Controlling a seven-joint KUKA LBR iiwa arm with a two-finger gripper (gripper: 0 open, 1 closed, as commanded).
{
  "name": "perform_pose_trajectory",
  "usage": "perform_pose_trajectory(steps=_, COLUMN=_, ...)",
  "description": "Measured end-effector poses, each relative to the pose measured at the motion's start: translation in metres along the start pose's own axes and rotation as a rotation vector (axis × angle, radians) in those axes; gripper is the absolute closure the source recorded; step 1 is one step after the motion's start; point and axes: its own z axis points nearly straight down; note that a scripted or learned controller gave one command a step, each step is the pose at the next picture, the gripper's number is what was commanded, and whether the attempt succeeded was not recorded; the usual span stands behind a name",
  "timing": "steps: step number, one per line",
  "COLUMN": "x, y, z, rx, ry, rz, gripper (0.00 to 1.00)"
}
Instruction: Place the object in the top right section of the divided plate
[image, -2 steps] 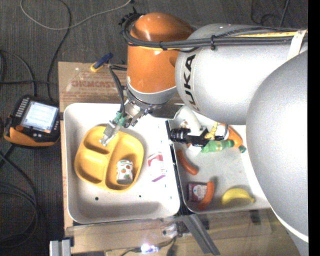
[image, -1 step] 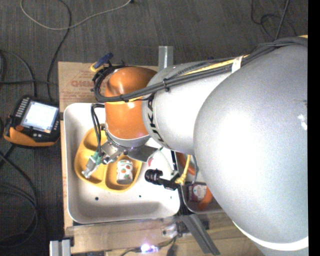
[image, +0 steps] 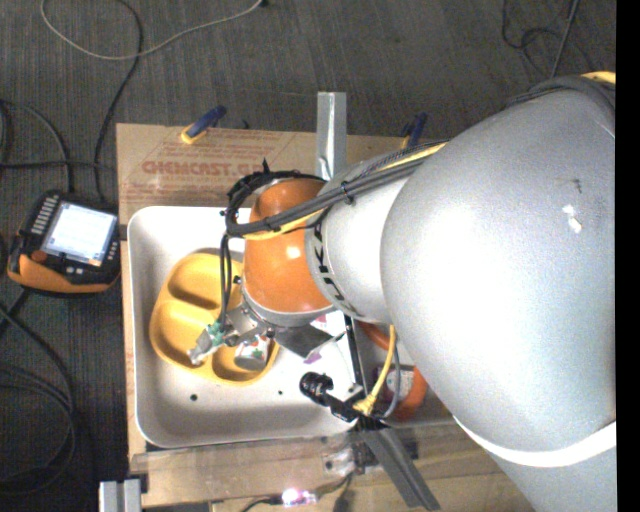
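Observation:
A yellow divided plate (image: 180, 305) lies in the left white bin (image: 150, 400), towards its left half. My gripper (image: 228, 345) hangs low over the plate's lower right part, just below the orange wrist band (image: 280, 260). A small thing with green and red marks (image: 256, 351) shows at the gripper's tip above the plate's lower right section; I cannot tell whether it is held or lying in the plate. The arm hides the plate's right side and most of the right bin.
The grey arm body (image: 500, 280) covers the right half of the view. An orange object (image: 408, 392) peeks out under it in the right bin. A black cable plug (image: 316, 385) hangs over the left bin's front. A teach pendant (image: 65, 245) lies left of the bench.

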Motion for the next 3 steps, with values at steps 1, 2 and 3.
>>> perform_pose_trajectory(steps=1, x=-0.025, y=0.006, z=-0.107, rx=0.041, ry=0.002, rz=-0.056, gripper=0.00)
perform_pose_trajectory(steps=2, x=-0.049, y=0.001, z=-0.112, rx=0.040, ry=0.002, rz=0.022, gripper=0.00)
perform_pose_trajectory(steps=3, x=-0.052, y=-0.048, z=-0.041, rx=0.044, ry=0.008, rz=-0.114, gripper=0.00)
